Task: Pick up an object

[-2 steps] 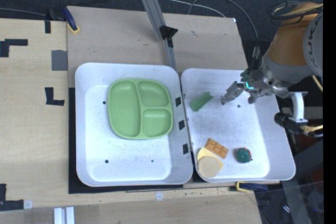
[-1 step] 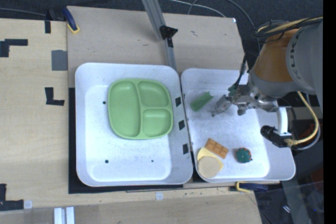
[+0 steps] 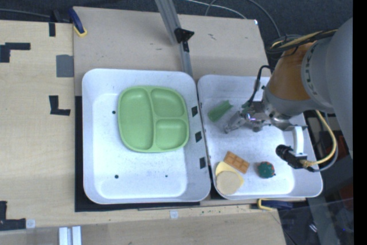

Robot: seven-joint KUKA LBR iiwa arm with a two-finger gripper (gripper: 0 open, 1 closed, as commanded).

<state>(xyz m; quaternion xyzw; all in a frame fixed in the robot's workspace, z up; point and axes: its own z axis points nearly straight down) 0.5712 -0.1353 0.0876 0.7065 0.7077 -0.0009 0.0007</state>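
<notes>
My gripper (image 3: pixel 231 124) is low over the middle of the right bin (image 3: pixel 298 181), pointing left from the grey arm with its orange band. A small green block (image 3: pixel 219 110) lies just up and left of the gripper tip, very close to it; I cannot tell whether they touch. Nearer the front of the same bin lie an orange waffle-like piece (image 3: pixel 236 162), a pale yellow round piece (image 3: pixel 229 181) touching it, and a small green and red ball (image 3: pixel 265 169). Nothing shows in the gripper's grasp.
The left bin (image 3: pixel 97 123) holds a light green divided plate (image 3: pixel 153 118). A grey metal pole (image 3: pixel 166 3) slants down to the back edge between the bins. Cables run along the arm at the right bin's right side.
</notes>
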